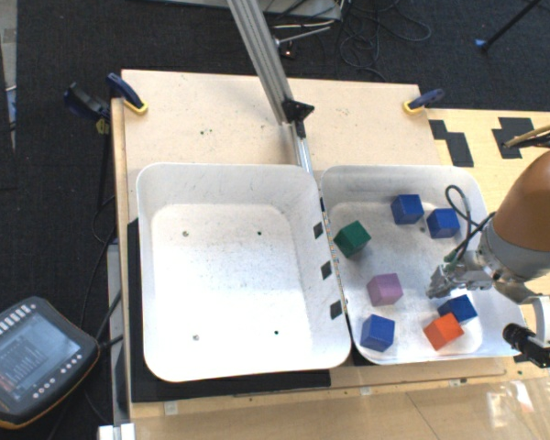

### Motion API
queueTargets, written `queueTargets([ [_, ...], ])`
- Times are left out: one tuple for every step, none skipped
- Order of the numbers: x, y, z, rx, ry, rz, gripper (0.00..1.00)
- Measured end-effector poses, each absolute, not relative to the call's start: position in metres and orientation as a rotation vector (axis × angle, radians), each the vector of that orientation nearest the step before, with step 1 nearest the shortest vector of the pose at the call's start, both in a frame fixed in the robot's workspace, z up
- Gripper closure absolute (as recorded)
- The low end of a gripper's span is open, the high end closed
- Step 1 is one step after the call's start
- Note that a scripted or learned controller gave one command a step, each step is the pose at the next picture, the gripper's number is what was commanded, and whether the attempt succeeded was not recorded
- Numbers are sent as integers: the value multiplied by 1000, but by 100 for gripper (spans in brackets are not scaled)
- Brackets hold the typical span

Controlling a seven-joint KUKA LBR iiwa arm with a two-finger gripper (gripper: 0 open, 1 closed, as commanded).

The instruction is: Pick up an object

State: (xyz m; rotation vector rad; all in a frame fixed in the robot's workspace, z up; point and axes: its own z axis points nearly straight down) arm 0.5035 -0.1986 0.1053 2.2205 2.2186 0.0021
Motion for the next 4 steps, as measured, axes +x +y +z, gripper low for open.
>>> queueTargets([
  [511,-207,155,2214,2219,4,100],
  [514,-210,219,2212,2219,5,100],
  [514,-210,219,2217,2223,0,100],
  [520,-159,220,2214,2230,3,100],
])
